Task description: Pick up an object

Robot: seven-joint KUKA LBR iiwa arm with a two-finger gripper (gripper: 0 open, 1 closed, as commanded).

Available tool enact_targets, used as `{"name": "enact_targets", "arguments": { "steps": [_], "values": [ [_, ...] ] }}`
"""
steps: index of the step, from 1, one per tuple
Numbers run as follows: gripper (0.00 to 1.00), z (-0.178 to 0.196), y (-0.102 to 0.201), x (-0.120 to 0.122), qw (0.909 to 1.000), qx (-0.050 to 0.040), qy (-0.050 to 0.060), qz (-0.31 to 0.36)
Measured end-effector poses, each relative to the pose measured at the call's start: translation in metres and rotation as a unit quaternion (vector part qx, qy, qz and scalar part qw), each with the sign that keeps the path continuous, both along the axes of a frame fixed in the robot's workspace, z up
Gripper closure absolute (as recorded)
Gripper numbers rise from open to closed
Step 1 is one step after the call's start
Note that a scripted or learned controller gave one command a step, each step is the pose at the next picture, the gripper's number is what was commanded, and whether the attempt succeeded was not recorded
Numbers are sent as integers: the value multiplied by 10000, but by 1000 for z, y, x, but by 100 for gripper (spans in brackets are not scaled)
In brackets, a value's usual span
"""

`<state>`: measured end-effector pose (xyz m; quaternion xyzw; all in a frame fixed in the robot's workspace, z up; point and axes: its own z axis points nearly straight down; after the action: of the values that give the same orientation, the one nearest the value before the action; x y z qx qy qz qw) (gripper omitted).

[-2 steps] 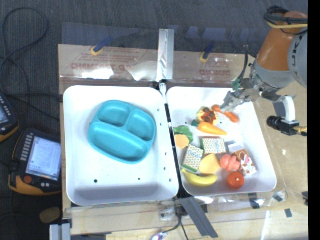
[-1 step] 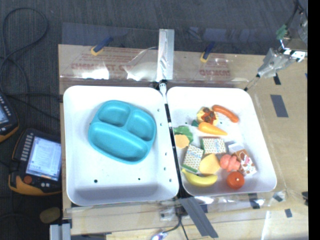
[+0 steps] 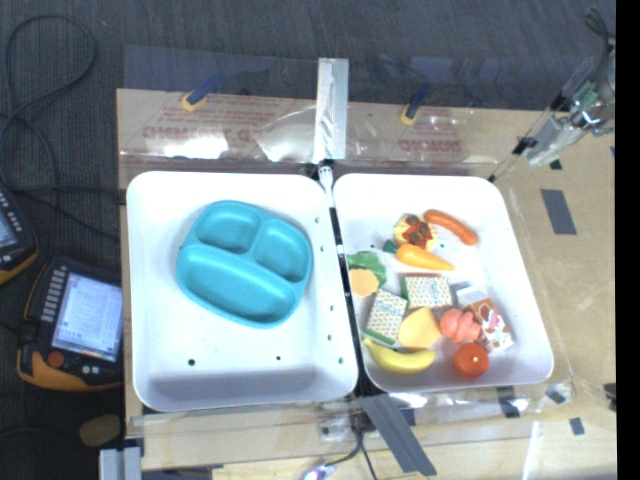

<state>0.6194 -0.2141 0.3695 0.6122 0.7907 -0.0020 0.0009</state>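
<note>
Overhead, gripper [image 3: 585, 108] at upper right, outside right bin [image 3: 520, 258], toy food [image 3: 430, 293] untouched

Blue plate [image 3: 244, 261], yellow banana [image 3: 398, 356], possibly red tomato [image 3: 471, 360].

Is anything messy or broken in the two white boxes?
Nothing looks broken or spilled. The toy food is just heaped together in the right bin, and the blue plate sits at a slant in the left bin.

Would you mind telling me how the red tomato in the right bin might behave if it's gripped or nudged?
The tomato looks round and glossy, so it would probably roll when nudged and might slip from a pinch. It sits near the right bin corner beside the banana, which may crowd the approach.
</note>
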Motion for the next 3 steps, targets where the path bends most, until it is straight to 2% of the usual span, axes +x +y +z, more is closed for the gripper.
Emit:
{"name": "enact_targets", "arguments": {
  "steps": [1, 2, 3],
  "values": [
    [100, -18, -10, -19, 9892, 6, -4, 1468],
    [100, -15, -10, -76, 9547, 8, -8, 2977],
    [100, -34, -8, -41, 9605, 16, -13, 2784]
  ]
}}
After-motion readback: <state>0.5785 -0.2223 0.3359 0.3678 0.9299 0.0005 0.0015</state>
